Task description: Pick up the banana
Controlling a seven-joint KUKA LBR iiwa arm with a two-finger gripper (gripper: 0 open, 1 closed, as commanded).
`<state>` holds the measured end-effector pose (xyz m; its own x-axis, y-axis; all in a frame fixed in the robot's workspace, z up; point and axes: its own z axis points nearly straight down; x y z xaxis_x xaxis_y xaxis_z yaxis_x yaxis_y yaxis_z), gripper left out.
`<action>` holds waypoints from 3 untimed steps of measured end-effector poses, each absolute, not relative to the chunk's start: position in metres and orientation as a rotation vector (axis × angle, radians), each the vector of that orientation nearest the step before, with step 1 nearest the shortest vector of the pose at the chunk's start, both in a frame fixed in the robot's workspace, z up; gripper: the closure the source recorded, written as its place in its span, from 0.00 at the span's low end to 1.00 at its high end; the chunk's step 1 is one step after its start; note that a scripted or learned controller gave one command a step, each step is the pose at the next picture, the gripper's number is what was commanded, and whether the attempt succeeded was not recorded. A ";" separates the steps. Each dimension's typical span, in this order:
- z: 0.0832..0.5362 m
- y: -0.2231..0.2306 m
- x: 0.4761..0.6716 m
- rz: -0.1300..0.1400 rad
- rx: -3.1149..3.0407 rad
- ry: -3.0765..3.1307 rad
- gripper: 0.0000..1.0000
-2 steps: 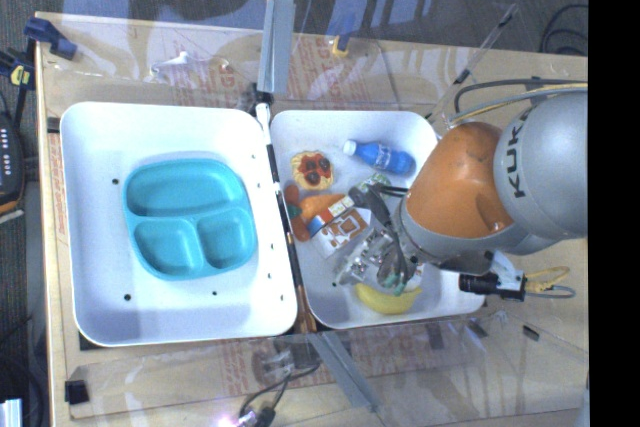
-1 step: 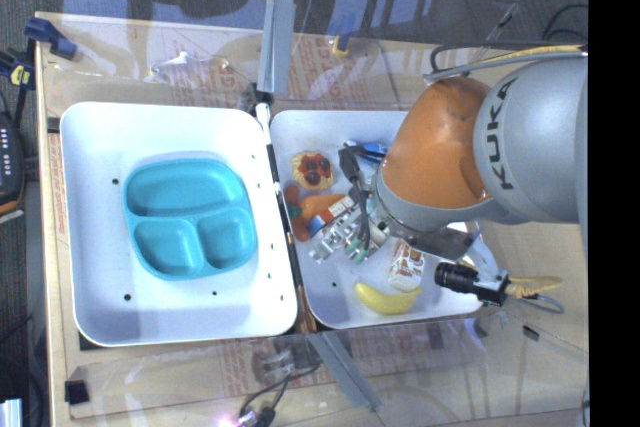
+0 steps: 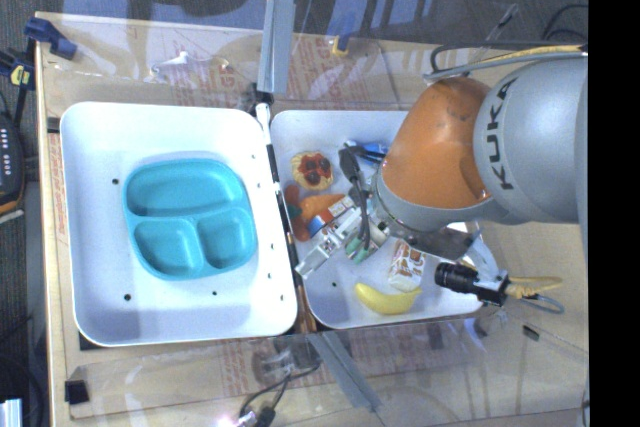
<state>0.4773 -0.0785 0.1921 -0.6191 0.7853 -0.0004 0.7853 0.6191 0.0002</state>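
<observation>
A yellow banana [image 3: 388,298] lies near the front edge of the right bin [image 3: 330,307]. The gripper [image 3: 330,237] hangs over the left part of that bin, up and to the left of the banana, with its fingers pointing left. It sits close above an orange carrot-like item [image 3: 322,206]. The big grey and orange wrist covers the bin's right half.
The left bin [image 3: 90,145] holds a blue divided tray [image 3: 190,218]. In the right bin there are also a round pastry with red topping [image 3: 313,169], a small white carton [image 3: 406,266] just above the banana, and a blue item [image 3: 371,151] by the arm.
</observation>
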 end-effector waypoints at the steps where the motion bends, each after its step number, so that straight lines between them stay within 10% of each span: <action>1: 0.172 -0.123 0.477 0.000 0.994 2.984 0.00; 2: 0.116 -0.151 0.485 0.002 0.651 3.047 0.00; 3: 0.129 -0.153 0.489 -0.002 0.645 3.037 1.00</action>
